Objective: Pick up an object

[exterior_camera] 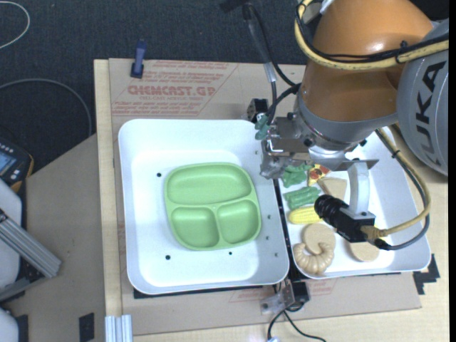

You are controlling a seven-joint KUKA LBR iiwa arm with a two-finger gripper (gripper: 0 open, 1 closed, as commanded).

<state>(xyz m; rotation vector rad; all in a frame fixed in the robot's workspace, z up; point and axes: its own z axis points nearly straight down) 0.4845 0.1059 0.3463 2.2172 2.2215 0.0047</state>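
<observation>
The arm (356,55) is reaching in from the right and hanging over the right bin (406,255), with the gripper (285,164) sitting low at that bin's left edge; how wide it is standing cannot be told (wrist hardware is covering it). Toy food is lying just beside and below it: a green piece (299,196), a yellow corn cob (302,215), a tan croissant-like piece (315,256). In the left bin (142,155) on the worktop (178,91), a green divided tray (212,205) is resting, well apart.

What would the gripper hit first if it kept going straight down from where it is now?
Probably the green toy food piled at the right bin's left edge, just under the gripper; depth is hard to judge from above.
</observation>
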